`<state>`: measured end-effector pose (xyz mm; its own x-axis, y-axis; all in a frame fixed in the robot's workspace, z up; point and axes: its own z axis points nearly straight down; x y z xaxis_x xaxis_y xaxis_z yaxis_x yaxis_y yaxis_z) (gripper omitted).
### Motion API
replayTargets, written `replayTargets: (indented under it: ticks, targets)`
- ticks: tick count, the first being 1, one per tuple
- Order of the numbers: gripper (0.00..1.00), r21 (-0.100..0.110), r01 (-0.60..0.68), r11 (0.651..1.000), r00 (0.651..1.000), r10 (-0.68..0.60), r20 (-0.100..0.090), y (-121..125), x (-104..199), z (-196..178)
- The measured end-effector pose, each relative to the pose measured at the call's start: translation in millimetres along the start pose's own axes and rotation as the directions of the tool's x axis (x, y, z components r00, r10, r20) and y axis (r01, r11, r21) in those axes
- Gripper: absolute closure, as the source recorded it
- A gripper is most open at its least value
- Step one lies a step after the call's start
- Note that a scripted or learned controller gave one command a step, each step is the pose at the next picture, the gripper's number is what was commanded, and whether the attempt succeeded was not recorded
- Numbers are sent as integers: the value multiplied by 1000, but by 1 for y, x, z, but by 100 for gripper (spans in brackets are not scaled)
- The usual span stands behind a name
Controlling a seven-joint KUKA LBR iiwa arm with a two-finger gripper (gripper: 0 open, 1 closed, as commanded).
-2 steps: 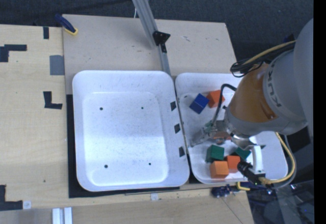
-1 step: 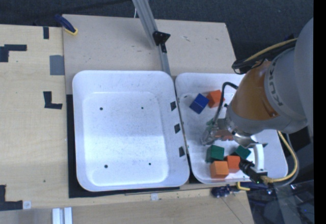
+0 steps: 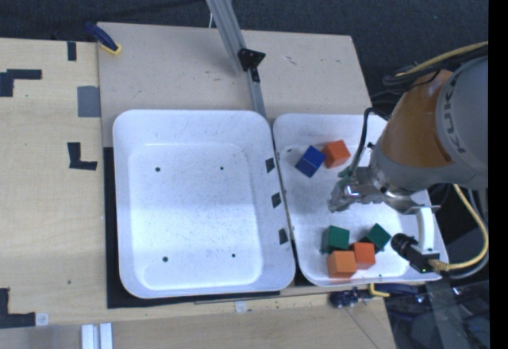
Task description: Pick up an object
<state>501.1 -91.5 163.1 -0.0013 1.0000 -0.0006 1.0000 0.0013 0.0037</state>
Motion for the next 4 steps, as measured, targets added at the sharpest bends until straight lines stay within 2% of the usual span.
replayTargets:
  ticks: [1, 2, 3, 4]
  targets:
    - [100, 0, 1, 1000, 1000, -1, 0, 1, 0, -52]
    - [100, 5, 5, 1000, 1000, -5, -2, 21, 40, -50]
    - [100, 3, 7, 1000, 1000, -7, -2, 50, 92, -61]
    - [100, 5, 7, 1000, 1000, -7, -3, 74, 149, -57]
